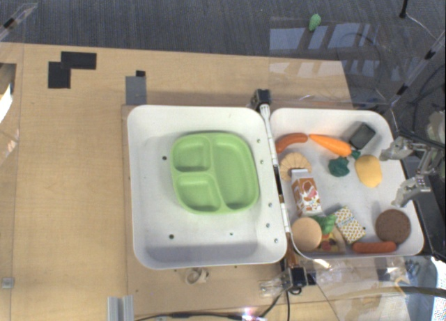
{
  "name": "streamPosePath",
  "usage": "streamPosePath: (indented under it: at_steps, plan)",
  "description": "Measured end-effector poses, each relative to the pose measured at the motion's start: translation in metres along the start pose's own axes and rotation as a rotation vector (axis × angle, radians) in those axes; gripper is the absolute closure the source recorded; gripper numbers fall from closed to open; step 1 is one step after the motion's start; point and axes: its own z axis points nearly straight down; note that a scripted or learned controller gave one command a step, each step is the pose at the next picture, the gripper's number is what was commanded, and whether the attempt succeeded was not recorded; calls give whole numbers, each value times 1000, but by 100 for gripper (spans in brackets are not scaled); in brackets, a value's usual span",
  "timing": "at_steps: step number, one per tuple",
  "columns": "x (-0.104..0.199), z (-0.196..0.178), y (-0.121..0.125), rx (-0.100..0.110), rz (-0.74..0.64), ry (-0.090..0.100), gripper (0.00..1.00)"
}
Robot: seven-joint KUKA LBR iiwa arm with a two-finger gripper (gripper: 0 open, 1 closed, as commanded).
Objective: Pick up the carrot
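The carrot [331,145] is orange and lies on its side near the back of the right bin [327,115], pointing left. A dark green leafy piece [340,167] sits just in front of its right end. My gripper [404,170] is at the bin's right rim, to the right of the carrot and apart from it, beyond a yellow lemon [368,170]. Its fingers [397,149] stand wide apart, open, with nothing between them.
Around the carrot lie a red sausage [290,141], a dark grey block [362,135], a juice carton [305,195], a bun [306,232], a brown patty [393,224] and a second sausage [374,247]. The left bin [150,173] holds a green divided plate [212,172].
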Motion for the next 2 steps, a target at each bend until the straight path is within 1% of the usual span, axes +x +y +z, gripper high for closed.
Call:
streamPosePath:
  at_steps: [1,2]
  plan:
    - [-25,123,-19,-4,-5,10,0]
    - [-64,191,-22,2,-99,-7,0]
